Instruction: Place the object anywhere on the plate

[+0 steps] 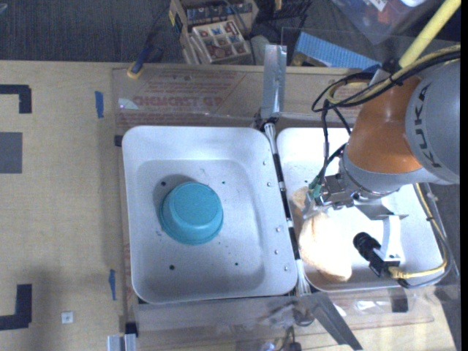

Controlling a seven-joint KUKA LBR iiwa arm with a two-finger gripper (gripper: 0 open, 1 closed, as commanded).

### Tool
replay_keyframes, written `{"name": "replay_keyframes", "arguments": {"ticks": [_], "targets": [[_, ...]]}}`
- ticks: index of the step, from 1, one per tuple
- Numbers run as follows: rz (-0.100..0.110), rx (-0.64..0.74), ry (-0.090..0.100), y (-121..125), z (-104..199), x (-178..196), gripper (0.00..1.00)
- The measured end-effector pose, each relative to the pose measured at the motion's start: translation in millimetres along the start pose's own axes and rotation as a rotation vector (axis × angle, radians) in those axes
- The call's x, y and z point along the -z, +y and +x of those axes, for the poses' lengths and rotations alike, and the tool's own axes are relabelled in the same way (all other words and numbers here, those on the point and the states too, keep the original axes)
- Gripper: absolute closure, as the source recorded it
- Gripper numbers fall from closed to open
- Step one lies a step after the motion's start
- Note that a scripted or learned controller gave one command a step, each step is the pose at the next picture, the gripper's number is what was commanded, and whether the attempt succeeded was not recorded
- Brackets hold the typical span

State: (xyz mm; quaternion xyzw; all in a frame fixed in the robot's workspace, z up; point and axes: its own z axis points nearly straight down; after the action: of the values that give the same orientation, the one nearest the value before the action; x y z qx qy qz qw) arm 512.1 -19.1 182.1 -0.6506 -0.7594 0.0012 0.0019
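Item: blue bowl (191,212), upturned, logged at the middle of the left bin (146,152). Right of that bin we list the right bin (307,141), brightly lit, holding a pale tan plate (325,251). The gripper (325,196) is over the plate's far edge; we cannot tell its claw state. Left of the bin is the wooden bench (58,196). Beyond the bin is a cluttered crate (212,28).

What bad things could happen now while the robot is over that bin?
The arm's wrist hides the jaws, so a grab may fail unseen. The pale plate sits crammed in the right bin's near corner, so something could slip off against the wall. The blue bowl sits across the divider, a far carry.
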Motion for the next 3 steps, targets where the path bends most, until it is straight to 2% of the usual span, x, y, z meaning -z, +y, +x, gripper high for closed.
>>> {"name": "replay_keyframes", "arguments": {"ticks": [1,2,3], "targets": [[-0.001,0.0,-0.002,0.8,-0.6,40.2,1.0],[-0.004,0.4,-0.003,40.4,38.2,30.9,1.0],[-0.006,0.801,-0.004,76.0,70.2,39.9,1.0]]}}
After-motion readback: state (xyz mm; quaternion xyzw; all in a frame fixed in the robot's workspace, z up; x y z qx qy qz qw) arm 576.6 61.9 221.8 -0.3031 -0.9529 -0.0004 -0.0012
